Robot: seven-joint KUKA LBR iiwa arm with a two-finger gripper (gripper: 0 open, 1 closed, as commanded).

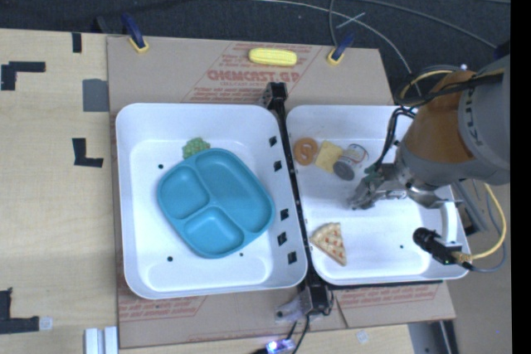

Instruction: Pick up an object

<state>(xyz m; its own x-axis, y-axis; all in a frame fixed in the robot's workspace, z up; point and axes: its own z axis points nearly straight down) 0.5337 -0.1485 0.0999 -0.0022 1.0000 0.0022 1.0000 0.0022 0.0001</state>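
Nearest me, a triangular toy pizza slice [329,243] lies at the right white bin's [390,271] front left. I see the grey two-finger gripper [362,196] low mid-bin (fingers' state: cannot tell). Beyond sit a small metal can [349,161], yellow block [328,154] and brown ring [305,151].

A blue divided plate [216,201] is taking up most of the left bin [137,178]. In the right bin [365,261], a donut [305,151], cheese block [329,154] and can [351,161] are crowding the upper left, a pizza slice [329,243] is lying lower left, and bare floor is stretching along the bottom right.
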